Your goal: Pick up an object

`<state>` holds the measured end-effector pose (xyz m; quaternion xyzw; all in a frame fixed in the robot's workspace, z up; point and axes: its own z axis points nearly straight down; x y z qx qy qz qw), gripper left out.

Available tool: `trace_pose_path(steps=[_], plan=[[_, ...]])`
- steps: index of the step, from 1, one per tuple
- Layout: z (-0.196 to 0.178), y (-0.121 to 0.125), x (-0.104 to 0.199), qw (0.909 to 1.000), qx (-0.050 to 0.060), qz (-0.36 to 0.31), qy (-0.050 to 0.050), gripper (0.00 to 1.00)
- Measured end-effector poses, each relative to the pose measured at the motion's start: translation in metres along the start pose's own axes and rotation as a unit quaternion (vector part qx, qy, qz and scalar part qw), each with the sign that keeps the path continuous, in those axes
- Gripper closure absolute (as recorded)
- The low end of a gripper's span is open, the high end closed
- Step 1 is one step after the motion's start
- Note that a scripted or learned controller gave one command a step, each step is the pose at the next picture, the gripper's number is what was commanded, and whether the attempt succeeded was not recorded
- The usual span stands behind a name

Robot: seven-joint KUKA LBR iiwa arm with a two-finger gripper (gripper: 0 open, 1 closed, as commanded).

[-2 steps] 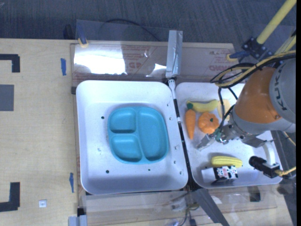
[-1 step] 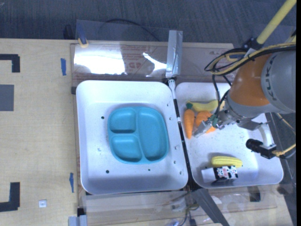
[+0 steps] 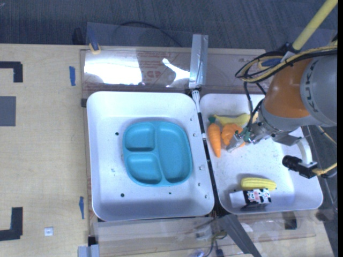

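Note:
In the right bin [image 3: 278, 165], an orange carrot [image 3: 214, 139] lies along the left wall, with a second orange piece [image 3: 229, 131] beside it and a yellow item [image 3: 236, 119] just behind them. My gripper [image 3: 238, 139] hangs low at the right side of this cluster, close against the second orange piece. The wrist hides whether it touches that piece. A yellow corn cob [image 3: 258, 183] and a small black-and-white box [image 3: 257, 197] lie near the bin's front edge, well apart from the gripper.
The left bin [image 3: 102, 143] holds a blue divided plate [image 3: 157, 152]. The arm's orange band [image 3: 286, 92] and grey body overhang the right bin's back right corner. Cables [image 3: 257, 66] loop behind it. A black fitting [image 3: 295, 164] sits at the right wall.

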<state>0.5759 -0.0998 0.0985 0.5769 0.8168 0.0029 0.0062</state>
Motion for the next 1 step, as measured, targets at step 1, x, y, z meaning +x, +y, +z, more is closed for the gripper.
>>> trace_pose_path(steps=[1], plan=[[-0.0892, 0.0858, 0.0330, 0.9994, 0.002, 0.035, 0.002, 1.00]])
